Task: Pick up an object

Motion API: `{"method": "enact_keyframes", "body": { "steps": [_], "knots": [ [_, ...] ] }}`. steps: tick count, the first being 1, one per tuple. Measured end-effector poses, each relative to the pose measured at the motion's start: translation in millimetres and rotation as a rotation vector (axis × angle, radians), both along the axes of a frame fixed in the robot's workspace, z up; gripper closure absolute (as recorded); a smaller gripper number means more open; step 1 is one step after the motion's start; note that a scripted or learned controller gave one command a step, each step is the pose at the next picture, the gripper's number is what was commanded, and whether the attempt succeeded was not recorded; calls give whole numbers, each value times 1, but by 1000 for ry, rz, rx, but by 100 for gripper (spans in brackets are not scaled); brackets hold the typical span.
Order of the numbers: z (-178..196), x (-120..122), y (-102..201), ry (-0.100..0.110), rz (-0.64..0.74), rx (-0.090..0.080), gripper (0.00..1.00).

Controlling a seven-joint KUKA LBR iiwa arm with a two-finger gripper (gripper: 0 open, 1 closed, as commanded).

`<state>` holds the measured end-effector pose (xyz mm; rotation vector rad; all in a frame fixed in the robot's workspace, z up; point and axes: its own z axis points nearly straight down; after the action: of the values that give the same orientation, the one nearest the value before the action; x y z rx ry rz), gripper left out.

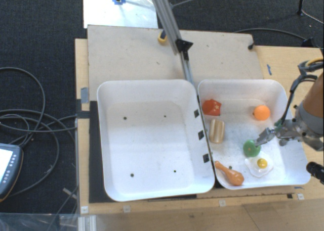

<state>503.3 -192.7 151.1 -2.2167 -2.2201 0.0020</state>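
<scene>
Toward the right edge of the frame, the arm (pixel 310 108) reaches over the right bin (pixel 243 89), its pincer (pixel 264 137) low above the bin floor just beside a green object (pixel 250 148); the tip appears to touch the green object's upper right side, but whether the pincer is open or closed cannot be told. Just below the green object lies a fried egg toy (pixel 260 165). An orange ball (pixel 261 112) sits in the upper right of this bin, a red object (pixel 211 106) in its upper left, a tan cylinder (pixel 217 130) beneath that, and an orange carrot-like piece (pixel 229 173) near the lower left corner. At centre-left of the tabletop (pixel 126 53) stands the left bin (pixel 147 139).
</scene>
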Motion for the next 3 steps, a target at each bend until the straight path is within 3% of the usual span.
{"method": "enact_keyframes", "body": {
  "steps": [1, 2, 3],
  "knots": [
    [-46, 8, 3, -1, 0, 0, 0],
    [-61, 9, 3, -3, 0, -1, 0],
    [-50, 10, 2, -7, 1, -3, 100]
  ]
}}
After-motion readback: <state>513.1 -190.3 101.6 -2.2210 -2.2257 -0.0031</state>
